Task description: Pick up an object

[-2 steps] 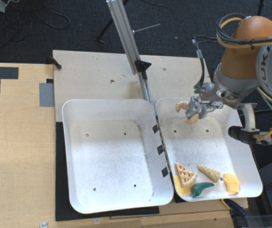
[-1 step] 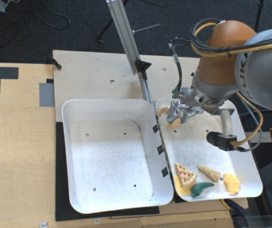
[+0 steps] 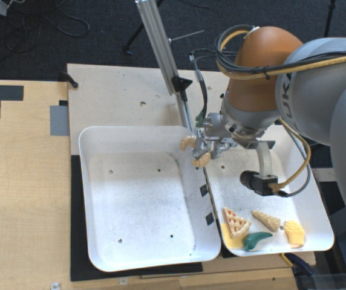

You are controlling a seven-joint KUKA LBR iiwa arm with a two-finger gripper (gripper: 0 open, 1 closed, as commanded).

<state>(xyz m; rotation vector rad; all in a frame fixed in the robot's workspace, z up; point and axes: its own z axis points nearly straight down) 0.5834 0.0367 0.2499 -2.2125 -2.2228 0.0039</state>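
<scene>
A small tan, bread-like piece (image 3: 201, 159) sits right at the tool (image 3: 204, 145), above the seam where the two bins meet, with a second tan lump (image 3: 189, 142) just beside it. It looks pale, knobbly and light. Whether the tool is clamped on it or merely touching cannot be told from this angle. My worry: if the hold is only on an edge, the piece could slip free and drop onto the divider or into the left bin (image 3: 137, 204). The right bin (image 3: 318, 234) carries a waffle wedge (image 3: 236, 222), a cone (image 3: 266, 220), a green pepper (image 3: 256, 239) and a yellow block (image 3: 294, 232), well apart from the tool.
</scene>
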